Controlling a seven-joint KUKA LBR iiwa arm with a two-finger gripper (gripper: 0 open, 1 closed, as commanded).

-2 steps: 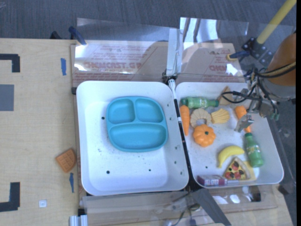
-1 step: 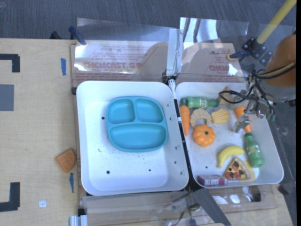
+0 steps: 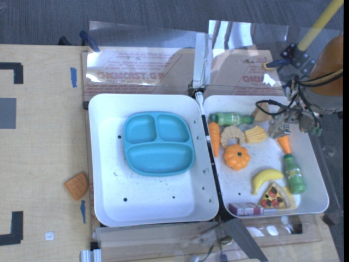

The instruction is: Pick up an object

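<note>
Right bin, near edge: small flat packet, print unreadable; pizza slice, tip toward the far side. Next: banana, curved, lying left-right; green bottle, long axis near-far, label illegible. Middle: pumpkin, cookie, carrot lying near-far beside the left wall. Far: second green bottle, lying left-right. Pincer hangs over the far right part, above a small carrot; whether apart or together cannot be told. Left bin: blue divided plate. Counter: waffle. Cardboard behind, red lettering mirrored.
</note>
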